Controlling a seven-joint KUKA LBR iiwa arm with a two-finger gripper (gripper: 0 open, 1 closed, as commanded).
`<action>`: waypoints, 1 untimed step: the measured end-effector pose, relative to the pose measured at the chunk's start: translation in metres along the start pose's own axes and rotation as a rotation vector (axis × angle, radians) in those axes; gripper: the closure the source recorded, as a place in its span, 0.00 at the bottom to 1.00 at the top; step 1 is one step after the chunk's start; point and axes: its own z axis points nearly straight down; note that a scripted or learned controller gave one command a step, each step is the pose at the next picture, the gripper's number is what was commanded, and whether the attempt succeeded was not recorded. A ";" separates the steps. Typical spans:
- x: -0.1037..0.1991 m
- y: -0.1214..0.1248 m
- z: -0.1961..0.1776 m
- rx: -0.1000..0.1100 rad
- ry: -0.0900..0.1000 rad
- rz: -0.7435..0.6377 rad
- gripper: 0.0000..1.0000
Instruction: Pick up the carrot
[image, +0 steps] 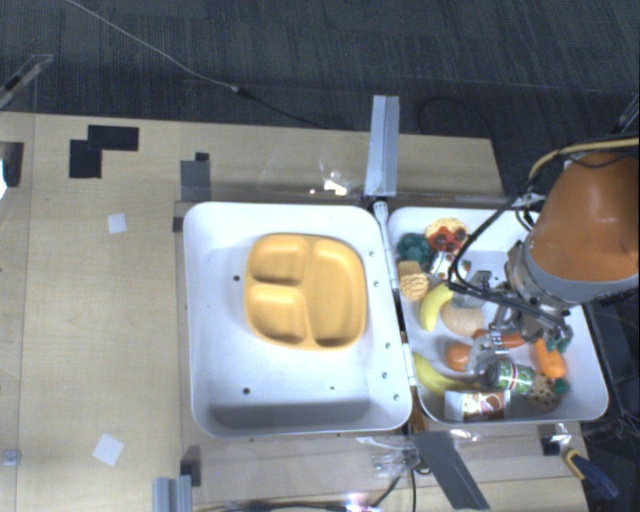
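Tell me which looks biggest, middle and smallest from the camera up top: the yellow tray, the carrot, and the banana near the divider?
1. The yellow tray, by far the biggest.
2. The banana.
3. The carrot, though the robot's hand hides part of it, so second and third place are unsure.

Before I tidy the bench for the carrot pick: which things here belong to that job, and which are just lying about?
For the job:
- carrot, right bin
- tool, over that bin

Lying about:
- yellow divided tray, left bin
- two bananas
- corn cob
- can
- bottle
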 end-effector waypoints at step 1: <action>-0.019 -0.071 0.052 0.002 0.001 0.072 0.00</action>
